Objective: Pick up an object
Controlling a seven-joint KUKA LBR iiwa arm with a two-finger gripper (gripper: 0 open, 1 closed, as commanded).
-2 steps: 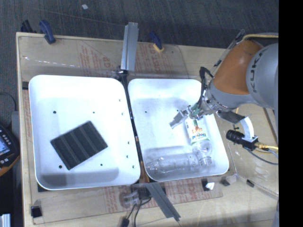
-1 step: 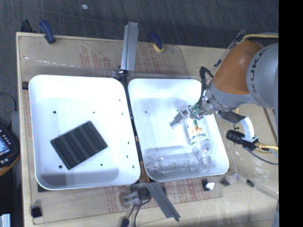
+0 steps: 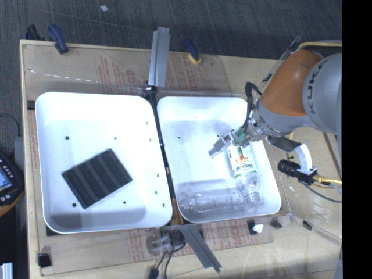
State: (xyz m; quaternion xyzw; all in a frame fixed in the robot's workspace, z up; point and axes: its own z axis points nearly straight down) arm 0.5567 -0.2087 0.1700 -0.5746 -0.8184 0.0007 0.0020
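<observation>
We see the gripper (image 3: 224,144) with fingers spread, holding nothing, in the right bin (image 3: 192,112) just beside the clear plastic bottle (image 3: 244,170); closing here, we judge, risks missing its slick round body.

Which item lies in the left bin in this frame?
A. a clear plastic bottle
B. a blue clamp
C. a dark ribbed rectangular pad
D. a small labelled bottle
C: the dark ribbed pad lies flat in the left bin, while the clear plastic bottle and the small labelled bottle both lie in the right bin.
</observation>
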